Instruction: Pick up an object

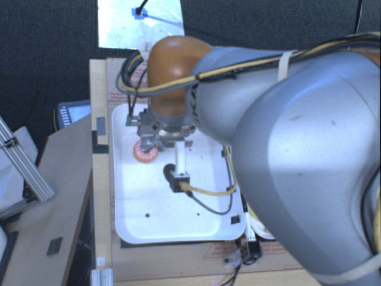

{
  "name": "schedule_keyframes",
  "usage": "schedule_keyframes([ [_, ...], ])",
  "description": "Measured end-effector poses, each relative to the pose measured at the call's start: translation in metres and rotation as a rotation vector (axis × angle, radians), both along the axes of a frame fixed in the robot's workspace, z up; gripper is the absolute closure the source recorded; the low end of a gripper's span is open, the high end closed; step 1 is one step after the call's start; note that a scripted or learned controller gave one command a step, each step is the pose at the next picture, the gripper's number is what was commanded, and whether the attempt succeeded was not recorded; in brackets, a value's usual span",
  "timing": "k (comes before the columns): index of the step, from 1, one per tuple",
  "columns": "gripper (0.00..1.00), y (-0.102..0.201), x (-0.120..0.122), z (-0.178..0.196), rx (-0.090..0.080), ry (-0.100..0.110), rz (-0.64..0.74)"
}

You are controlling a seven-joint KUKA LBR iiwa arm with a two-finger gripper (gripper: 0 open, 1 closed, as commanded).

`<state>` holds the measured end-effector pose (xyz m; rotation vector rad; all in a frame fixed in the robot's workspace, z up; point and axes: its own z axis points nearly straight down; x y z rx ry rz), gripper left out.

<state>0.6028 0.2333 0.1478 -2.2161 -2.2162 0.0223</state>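
We are looking down on a grey arm (309, 154) that is filling the near right of the scene, its broad casing blocking much of the surface (71, 177) beneath. Just past it, we are seeing a shallow white bin (137, 219) lying on the surface, with a few small dark specks dotting its floor. A yellow and black cable (208, 192) is looping across the bin's right half, running out of a small black fitting (177, 180) at the foot of a pale stem below the wrist. Farther in, the arm's orange band (169, 76) is curving over the wrist, and the gripper (156, 140) is hanging low over the bin's far left part; we cannot tell from this angle whether it is parted, closed or clasping anything. Right beside it, on its left, a round pinkish object (144, 152) is resting on the bin floor, partly tucked under the gripper's metal housing. Beyond the bin, a pale, shiny sheet (122, 16) is lying against the dark backdrop, with a small blue piece (140, 12) sitting on it.
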Motion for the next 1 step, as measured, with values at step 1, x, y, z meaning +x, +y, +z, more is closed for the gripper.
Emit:
schedule_keyframes([
  [1,0.0,0.0006,0.0044,0.0102,0.005,-0.015,-0.001],
])
